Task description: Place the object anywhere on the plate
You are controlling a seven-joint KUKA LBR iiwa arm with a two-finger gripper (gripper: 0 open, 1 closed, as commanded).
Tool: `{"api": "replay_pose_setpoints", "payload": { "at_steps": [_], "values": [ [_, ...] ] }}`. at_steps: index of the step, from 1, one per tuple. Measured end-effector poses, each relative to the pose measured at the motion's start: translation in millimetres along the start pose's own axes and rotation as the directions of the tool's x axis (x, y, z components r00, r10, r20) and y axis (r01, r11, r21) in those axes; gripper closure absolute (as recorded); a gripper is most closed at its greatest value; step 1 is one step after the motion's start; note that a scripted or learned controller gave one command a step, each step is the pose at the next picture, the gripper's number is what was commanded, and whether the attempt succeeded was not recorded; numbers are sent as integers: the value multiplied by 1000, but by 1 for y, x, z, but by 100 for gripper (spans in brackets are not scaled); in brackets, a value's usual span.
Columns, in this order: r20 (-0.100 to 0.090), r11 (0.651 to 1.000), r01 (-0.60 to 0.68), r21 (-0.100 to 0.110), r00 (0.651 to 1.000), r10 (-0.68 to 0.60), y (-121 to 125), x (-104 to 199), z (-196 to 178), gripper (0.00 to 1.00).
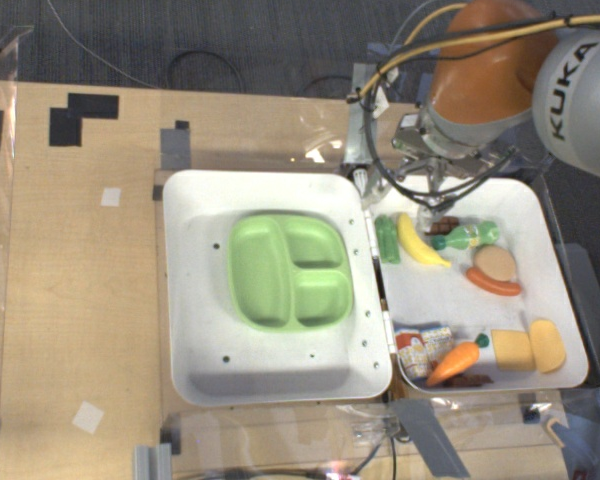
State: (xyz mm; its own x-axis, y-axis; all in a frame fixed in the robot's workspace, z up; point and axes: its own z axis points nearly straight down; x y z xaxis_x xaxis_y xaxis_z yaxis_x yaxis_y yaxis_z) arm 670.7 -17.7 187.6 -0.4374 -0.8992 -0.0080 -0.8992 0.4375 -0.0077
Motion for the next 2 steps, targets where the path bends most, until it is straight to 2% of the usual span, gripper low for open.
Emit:
{"api": "replay_pose_setpoints", "payload": {
  "at_steps": [2],
  "values": [
    [0,1000,0,0,1000,0,0,0,0,0]
  ]
}}
